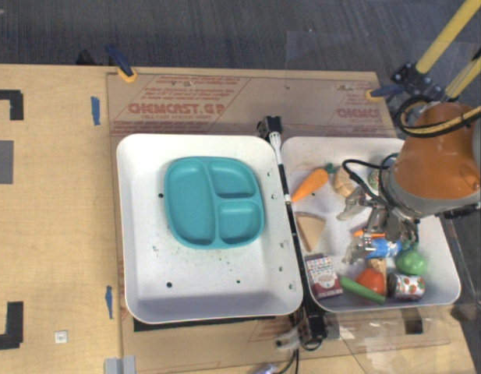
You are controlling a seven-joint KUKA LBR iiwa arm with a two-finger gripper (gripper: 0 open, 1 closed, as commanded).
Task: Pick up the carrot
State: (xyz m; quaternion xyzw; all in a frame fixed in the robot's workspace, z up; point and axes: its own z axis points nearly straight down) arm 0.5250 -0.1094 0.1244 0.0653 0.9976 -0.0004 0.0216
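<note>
The orange carrot (311,184) with a green top lies at a slant in the right bin (450,287), near its upper left corner and close to the divider between the bins. My gripper (355,228) hangs over the middle of the right bin, to the right of and below the carrot and apart from it. Its two metal fingers (351,207) stand spread and open, with nothing between them.
Around the gripper in the right bin lie a tan wedge (310,230), a small carton (323,276), a green pod (360,288), a red tomato (373,280), a can (408,286) and a green ball (412,262). A teal divided plate (213,201) sits in the left bin (139,271).
</note>
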